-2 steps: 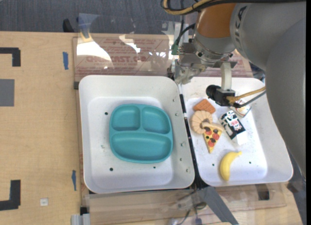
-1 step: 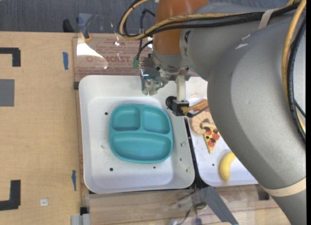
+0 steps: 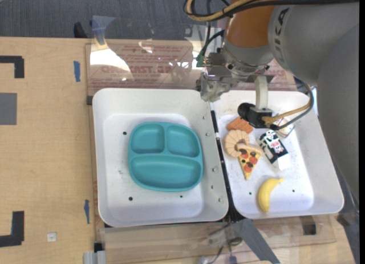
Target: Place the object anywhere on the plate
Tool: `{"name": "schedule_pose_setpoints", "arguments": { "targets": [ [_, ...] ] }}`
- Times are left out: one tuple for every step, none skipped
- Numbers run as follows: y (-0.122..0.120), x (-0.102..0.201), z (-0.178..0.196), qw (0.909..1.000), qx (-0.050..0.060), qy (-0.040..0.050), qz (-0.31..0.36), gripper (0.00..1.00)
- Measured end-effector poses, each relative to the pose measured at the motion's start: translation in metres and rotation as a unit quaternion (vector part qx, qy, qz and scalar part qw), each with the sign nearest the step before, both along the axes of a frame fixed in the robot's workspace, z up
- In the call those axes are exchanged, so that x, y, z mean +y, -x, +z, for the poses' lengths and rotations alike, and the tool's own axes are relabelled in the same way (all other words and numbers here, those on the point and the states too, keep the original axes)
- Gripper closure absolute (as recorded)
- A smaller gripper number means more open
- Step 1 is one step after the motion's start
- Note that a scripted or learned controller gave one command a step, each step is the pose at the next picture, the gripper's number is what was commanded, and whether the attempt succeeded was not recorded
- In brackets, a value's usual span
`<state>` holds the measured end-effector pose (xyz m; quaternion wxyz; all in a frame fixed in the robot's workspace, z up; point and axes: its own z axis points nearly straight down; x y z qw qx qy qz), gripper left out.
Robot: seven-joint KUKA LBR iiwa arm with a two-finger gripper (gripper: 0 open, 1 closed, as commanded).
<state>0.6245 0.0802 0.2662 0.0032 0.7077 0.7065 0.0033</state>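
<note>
A teal plate (image 3: 165,157) with three compartments lies in the middle of the left bin (image 3: 108,143). My gripper (image 3: 210,90) hangs over the back end of the divider between the two bins, apart from the plate and from the toys. In the right bin (image 3: 319,189) lie an orange bread piece (image 3: 239,125), a tan pretzel (image 3: 234,142), a pizza slice (image 3: 248,163), a yellow banana (image 3: 268,193) and a black-and-white toy (image 3: 274,146). Nothing shows in the gripper.
The grey arm with its orange band (image 3: 256,6) reaches in over the back of the right bin. A clear plastic sheet (image 3: 142,66) lies behind the left bin. The wooden bench (image 3: 40,143) extends to the left.
</note>
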Motion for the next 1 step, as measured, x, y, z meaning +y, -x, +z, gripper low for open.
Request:
{"name": "schedule_pose_setpoints", "arguments": {
  "targets": [
    [0.0293, 0.1046, -0.0843, 0.9999, 0.010, 0.0002, 0.006, 1.00]
  ]
}}
